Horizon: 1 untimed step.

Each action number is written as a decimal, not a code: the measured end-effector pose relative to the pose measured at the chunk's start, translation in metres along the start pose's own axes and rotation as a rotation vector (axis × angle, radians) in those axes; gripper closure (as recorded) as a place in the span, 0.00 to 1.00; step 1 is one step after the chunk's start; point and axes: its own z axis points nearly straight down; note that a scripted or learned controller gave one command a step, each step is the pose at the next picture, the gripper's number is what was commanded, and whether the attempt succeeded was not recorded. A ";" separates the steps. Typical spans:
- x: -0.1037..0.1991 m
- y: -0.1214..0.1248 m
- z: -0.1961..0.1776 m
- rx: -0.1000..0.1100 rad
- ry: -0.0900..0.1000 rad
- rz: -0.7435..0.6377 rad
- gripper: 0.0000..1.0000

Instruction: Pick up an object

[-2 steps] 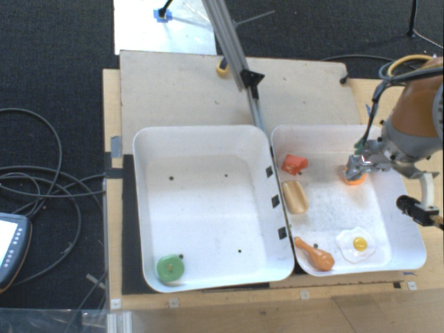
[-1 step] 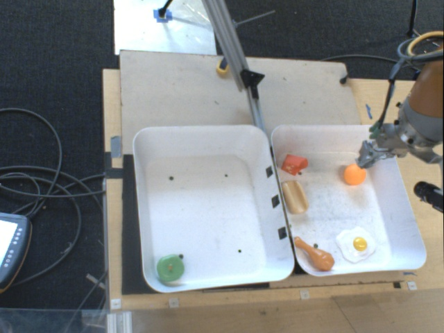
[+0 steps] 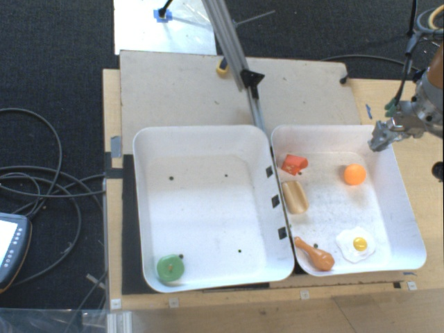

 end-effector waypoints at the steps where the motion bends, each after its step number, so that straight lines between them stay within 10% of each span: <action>1: 0.000 0.001 0.002 0.006 0.001 0.000 1.00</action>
